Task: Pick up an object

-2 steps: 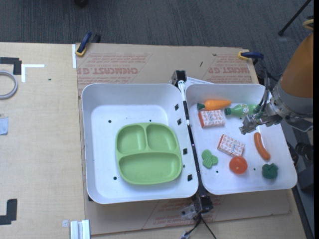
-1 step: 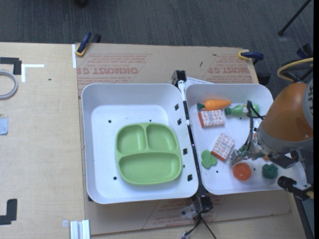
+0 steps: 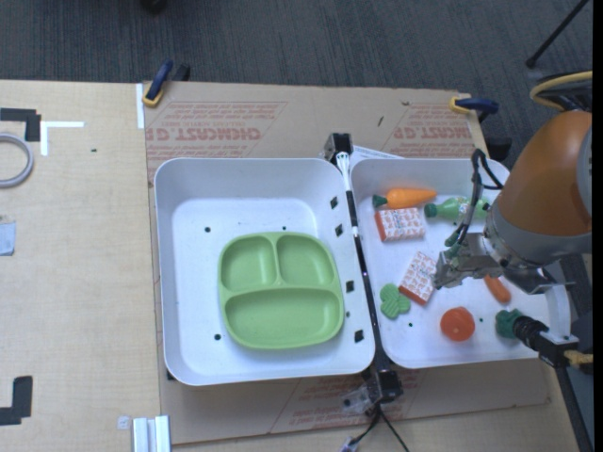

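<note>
The right bin [image 3: 415, 347] holds several toy foods. My gripper [image 3: 447, 269] hangs low over the middle of this bin, right beside a small red-and-white packet [image 3: 417, 278] that lies tilted. It seems to touch the packet's right edge, but I cannot make out whether it holds anything. Around it lie an orange carrot [image 3: 411, 197], a second red-and-white packet [image 3: 399, 223], a green bottle-like toy [image 3: 450, 209], a green leafy piece [image 3: 394, 300], an orange round fruit [image 3: 458, 324], a small orange piece [image 3: 497, 289] and a dark green piece [image 3: 513, 324].
The left bin [image 3: 179, 252] bears a green divided plate [image 3: 280, 290]. The arm's grey and orange body [image 3: 556, 191] covers the right bin's far right side. Clamps [image 3: 157, 83] sit at the cardboard's back corners.
</note>
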You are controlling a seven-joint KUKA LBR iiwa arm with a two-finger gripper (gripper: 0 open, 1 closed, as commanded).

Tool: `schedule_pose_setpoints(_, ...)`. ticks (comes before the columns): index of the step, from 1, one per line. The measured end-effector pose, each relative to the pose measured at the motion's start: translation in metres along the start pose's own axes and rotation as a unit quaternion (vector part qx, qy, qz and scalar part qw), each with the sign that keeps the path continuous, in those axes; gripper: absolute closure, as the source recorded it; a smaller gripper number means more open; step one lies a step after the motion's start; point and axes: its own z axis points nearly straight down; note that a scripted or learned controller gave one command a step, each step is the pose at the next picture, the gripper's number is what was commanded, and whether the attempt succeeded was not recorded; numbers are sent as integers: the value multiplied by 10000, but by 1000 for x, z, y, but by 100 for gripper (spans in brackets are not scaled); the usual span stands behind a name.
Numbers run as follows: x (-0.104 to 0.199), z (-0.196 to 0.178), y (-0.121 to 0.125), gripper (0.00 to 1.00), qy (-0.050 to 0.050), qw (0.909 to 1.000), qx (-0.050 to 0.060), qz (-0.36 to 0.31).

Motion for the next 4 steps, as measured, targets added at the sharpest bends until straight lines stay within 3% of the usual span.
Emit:
schedule_pose_setpoints(1, 0, 0, 0, 0, 0, 10000, 0, 1)
schedule_pose_setpoints(2, -17, 87, 61, 0, 3, 9905, 10, -1372)
schedule_pose_setpoints(3, -17, 77, 62, 100, -2, 9906, 6, -1368)
schedule_pose_setpoints(4, -17, 77, 62, 0, -2, 9906, 7, -1366)
